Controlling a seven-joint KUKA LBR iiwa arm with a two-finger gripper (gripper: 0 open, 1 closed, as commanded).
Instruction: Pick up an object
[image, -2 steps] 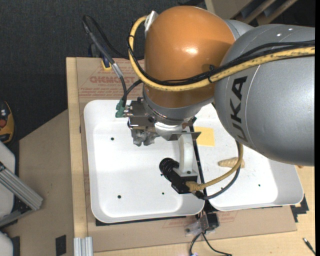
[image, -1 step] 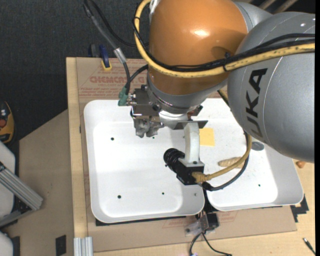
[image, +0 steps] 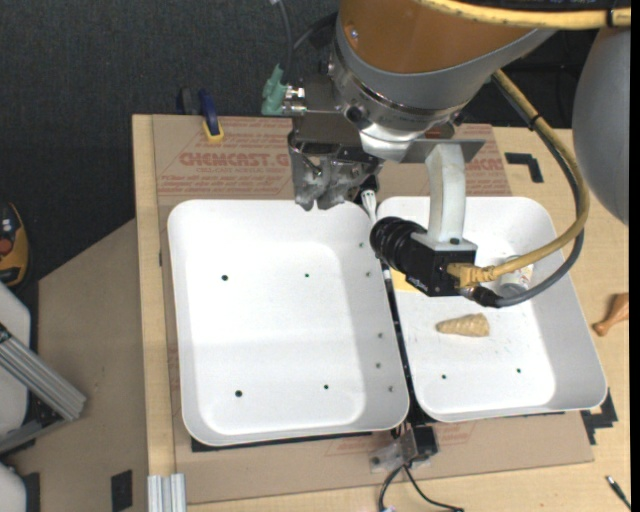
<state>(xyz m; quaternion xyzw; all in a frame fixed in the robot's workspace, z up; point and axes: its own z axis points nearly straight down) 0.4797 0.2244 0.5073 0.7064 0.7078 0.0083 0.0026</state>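
Observation:
A tan, cone-shaped object (image: 463, 326) lies in the right bin (image: 560, 372), near its middle. My gripper (image: 324, 190) hangs over the back edge of the left bin (image: 200, 400), close to the wall between the two bins. It is well to the upper left of the tan object and apart from it. A small grey thing (image: 512, 290) shows in the right bin beside the yellow cable, partly hidden.
A black cylinder (image: 415, 258) on a white bracket hangs from the arm over the divide between the bins, with a yellow cable (image: 545, 250) looping right. A blue and yellow clamp (image: 208, 115) sits at the board's back left corner.

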